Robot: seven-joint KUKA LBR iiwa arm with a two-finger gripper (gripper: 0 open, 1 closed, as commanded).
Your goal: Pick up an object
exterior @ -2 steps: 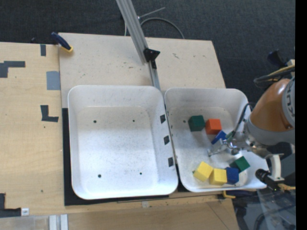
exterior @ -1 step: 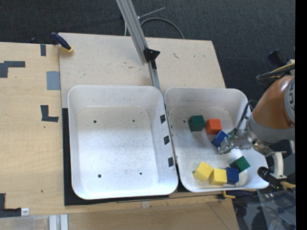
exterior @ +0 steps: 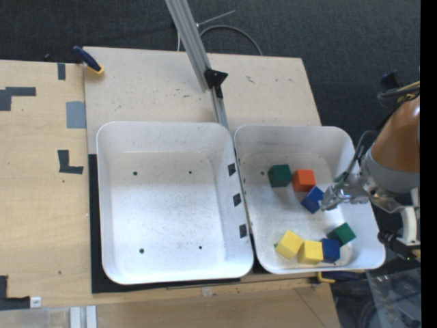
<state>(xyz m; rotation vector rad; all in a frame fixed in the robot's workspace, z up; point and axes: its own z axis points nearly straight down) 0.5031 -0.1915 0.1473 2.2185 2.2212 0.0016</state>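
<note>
Starting at the left, the left bin point(exterior: 167, 203) holds no blocks, so all the action is over in the right bin point(exterior: 293, 137). There, a dark green cube point(exterior: 279, 175) sits toward the far side with an orange cube point(exterior: 304, 178) just beside it on the right, and along the near wall two yellow cubes point(exterior: 290, 243) point(exterior: 312, 251) line up with a blue cube point(exterior: 330, 249) and another green cube point(exterior: 342, 234) a little farther right. Now the one to watch: a second blue cube point(exterior: 313, 199), just right of centre, with the gripper point(exterior: 332, 198) right up against its right side, low in the bin. This looks like the closing-in step of the pick. Whether the fingers are spread or pinched I cannot tell, and nothing shows the cube between them. Next it needs a firm close on that blue cube, then a straight lift clear of the orange neighbour.
</note>
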